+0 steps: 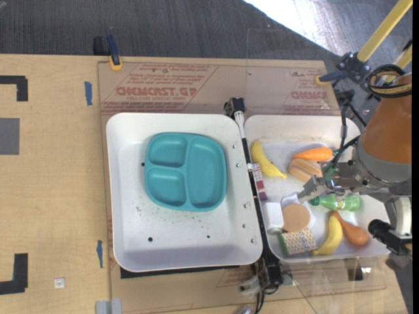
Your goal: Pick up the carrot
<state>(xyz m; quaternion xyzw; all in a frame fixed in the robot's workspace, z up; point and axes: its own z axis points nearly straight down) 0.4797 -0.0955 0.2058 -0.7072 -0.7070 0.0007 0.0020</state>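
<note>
We see the gripper (321, 186) low over the right bin (278, 126), reaching in from the right; its metal fingers point left toward the middle of the bin, and we cannot tell whether they are apart or together. Nothing shows between them. Just below the gripper lies a green bottle (340, 203), touching or nearly touching the wrist hardware. Just above it, and a little to the left, sits a bun (303, 169), and the carrot (314, 154) lies right behind the bun, near the bin's far wall, orange, lying roughly crosswise with its tip to the left. The carrot is apart from the gripper, with the bun between them. Farther left in the same bin a banana (265, 161) lies along the dividing edge. Toward the near wall we see a round cookie (296, 218) on a white wrapper, a patterned cup (298, 242) below it, a second banana (332, 234), and an orange pear (353, 233) beside that. The arm (389, 133) rises on the right, its orange band above the grey wrist. In the left bin (124, 195) rests a teal plate (185, 171) with three sections.
</note>
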